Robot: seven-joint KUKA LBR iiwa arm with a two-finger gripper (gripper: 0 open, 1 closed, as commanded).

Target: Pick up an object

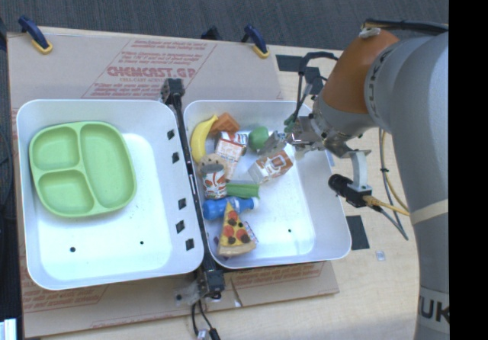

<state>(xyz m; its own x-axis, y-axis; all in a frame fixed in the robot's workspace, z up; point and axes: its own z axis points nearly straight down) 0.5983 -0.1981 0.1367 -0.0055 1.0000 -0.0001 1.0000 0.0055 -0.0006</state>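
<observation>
In the right bin, the pizza slice toy lies nearest the front rim, with a blue piece and a green block just behind it. Beyond these, a small can, cartons, a clear packet, a banana and a green ball crowd the far-left part. The gripper hangs over the bin's far edge beside the ball and packet; how wide it stands, or whether it holds anything, cannot be told.

- Clear packet with an orange-brown label, lying tilted in the right bin, at about two o'clock from the pizza slice.
</observation>
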